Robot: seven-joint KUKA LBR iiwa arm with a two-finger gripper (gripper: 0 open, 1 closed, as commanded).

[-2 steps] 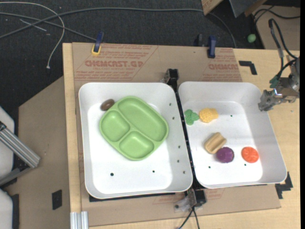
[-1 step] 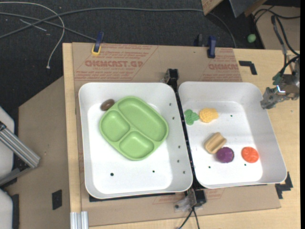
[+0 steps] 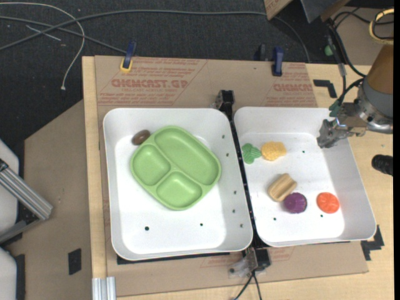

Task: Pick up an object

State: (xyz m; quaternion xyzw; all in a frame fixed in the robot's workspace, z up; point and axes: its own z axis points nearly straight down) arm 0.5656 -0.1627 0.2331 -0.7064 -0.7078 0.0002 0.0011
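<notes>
The hand (image 3: 329,132) hovers at the right bin's (image 3: 350,224) upper right edge; its spread I cannot tell.

The scene is being lit evenly and brightly from overhead. Only soft, faint shadows are being cast. Mild glare is being reflected off the white bins (image 3: 187,245). Focus is being held fairly sharp throughout.

A grey arm (image 3: 378,108) with an orange-tan band above the wrist is seen just beside the right bin's (image 3: 350,227) upper right rim. A metallic grey gripper (image 3: 329,133) with dark fittings is carried at its end.
</notes>
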